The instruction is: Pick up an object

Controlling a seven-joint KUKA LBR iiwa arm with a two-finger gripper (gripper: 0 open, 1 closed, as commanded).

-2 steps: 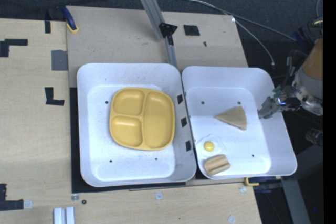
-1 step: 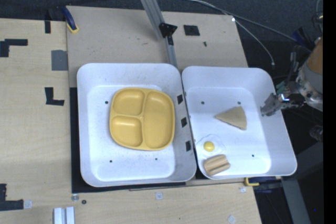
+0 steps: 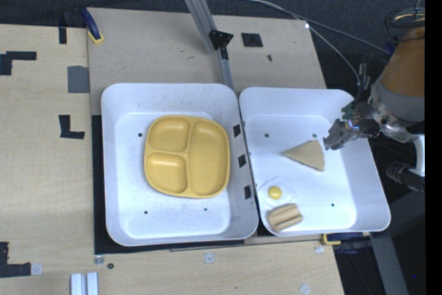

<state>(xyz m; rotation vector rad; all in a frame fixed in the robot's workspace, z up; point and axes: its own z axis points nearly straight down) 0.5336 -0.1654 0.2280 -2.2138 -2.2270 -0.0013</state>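
Observation:
In the right bin [image 3: 359,190] lie three objects: a tan wedge [image 3: 306,155] near the middle, a small fried egg with a yellow yolk [image 3: 275,192], and a tan bread roll [image 3: 284,216] at the front left. My gripper [image 3: 335,135] hangs over the bin's right part, just right of and above the wedge's tip. Its dark fingers point down-left toward the wedge. Nothing shows between them.
The left bin [image 3: 124,217] holds a yellow divided plate [image 3: 186,155]. A grey metal pole [image 3: 197,3] slants down from the top to the gap between the bins. Cables run across the dark floor at the top.

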